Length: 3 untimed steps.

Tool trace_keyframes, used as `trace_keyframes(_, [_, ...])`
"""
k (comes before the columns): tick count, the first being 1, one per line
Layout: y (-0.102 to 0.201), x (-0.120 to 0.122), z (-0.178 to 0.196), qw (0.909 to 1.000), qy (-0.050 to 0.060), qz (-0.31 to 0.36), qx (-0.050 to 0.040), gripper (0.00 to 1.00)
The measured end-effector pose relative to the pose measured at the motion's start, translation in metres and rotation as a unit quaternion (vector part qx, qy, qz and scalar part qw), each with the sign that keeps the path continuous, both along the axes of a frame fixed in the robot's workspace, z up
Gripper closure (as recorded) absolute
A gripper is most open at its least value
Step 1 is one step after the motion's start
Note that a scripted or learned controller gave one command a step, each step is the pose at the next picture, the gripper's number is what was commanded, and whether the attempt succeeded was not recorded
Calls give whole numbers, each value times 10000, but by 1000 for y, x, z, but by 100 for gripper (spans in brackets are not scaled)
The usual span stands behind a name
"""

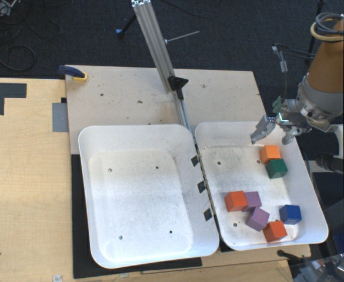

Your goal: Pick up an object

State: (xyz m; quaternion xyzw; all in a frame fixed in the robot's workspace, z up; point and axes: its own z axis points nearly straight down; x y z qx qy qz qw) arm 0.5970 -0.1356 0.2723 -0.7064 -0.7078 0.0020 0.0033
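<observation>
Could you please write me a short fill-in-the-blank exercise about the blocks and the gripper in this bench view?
1. All the blocks lie in the ____ bin.
2. The orange block nearest the gripper touches a ____ block.
3. The blue block lies beside an ____ block at the bin's near edge.
4. The number of purple blocks is ____.

Missing words: right; green; orange; two

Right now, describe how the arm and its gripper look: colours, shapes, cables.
The arm enters from the right, with a broad orange-tan band above a grey, rounded wrist section. A pale looped cable sits at its top. The gripper is grey metal with two slim fingers, and a small greenish light shows on its body.
</observation>
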Motion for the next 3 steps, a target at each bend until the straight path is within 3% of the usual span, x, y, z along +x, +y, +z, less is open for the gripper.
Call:
trace_keyframes(1, [-1, 1, 2, 10000, -21, -5, -5, 0])
trace_keyframes(3, [5, 8, -117, 10000, 6, 6, 1, 0])
